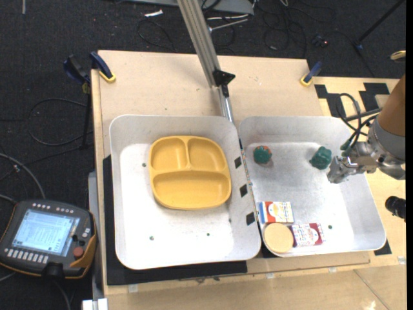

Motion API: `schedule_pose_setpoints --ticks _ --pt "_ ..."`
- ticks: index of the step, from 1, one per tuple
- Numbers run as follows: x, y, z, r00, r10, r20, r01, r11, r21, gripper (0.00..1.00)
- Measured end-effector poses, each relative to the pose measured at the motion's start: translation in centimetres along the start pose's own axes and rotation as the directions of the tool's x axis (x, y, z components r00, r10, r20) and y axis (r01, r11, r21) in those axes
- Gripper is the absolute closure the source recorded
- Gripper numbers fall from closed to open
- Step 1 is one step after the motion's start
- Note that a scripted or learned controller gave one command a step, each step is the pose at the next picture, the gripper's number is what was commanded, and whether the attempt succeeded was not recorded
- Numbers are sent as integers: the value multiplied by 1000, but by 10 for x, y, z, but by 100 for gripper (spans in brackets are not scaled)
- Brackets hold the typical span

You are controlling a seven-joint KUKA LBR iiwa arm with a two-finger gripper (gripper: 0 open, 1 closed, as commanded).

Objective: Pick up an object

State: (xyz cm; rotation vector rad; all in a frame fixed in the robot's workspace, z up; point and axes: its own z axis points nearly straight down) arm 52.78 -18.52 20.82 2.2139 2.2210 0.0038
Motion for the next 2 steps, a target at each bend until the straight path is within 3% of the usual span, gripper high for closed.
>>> schedule_pose_setpoints --ticks 1,2 --pt "0 2 -53 1000 -1 0 1 1000 -1 100" --pt "57 17 -54 1000 -6 -3 6 1000 4 100"
